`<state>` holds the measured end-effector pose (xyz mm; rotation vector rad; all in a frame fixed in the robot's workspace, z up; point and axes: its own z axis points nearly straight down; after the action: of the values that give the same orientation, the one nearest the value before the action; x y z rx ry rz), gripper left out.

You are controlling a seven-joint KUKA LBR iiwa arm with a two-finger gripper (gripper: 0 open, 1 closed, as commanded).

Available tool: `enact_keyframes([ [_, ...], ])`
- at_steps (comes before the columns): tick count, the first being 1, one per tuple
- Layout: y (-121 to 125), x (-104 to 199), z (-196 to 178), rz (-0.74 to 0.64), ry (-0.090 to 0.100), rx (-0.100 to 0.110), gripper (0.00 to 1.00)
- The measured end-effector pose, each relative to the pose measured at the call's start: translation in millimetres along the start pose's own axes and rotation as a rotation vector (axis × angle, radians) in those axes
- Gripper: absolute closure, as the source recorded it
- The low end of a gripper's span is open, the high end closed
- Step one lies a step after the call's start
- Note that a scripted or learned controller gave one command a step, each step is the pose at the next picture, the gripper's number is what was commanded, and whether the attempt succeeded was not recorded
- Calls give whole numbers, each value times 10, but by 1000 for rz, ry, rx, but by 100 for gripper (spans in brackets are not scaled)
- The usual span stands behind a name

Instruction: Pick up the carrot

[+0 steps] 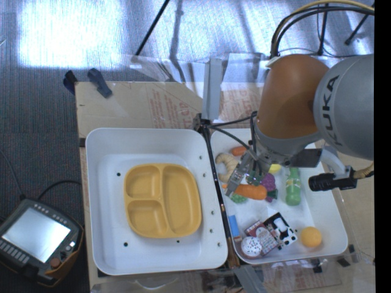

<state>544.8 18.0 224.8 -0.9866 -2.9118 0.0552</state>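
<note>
The carrot lay in the right bin, close to that bin's left wall, at about 9 o'clock from the bin's middle. It was orange and lay almost flat, with its long side running left to right. The gripper hung just above it, at about 11 o'clock from the carrot. Its two fingers looked a little apart, and nothing was between them.

The carrot looked like a small plastic toy. It was probably light, hard and smooth, so it could slip out. The best spot to grab looked like the fat middle, squeezing across the short way.

Purple grapes touched it at 1 o'clock. A green bottle stood near at 3 o'clock. The yellow plate sat in the left bin.
</note>
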Motion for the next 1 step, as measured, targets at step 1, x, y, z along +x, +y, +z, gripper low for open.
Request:
enact_keyframes([
  [1, 0, 5, -49, -7, 6, 7, 100],
])
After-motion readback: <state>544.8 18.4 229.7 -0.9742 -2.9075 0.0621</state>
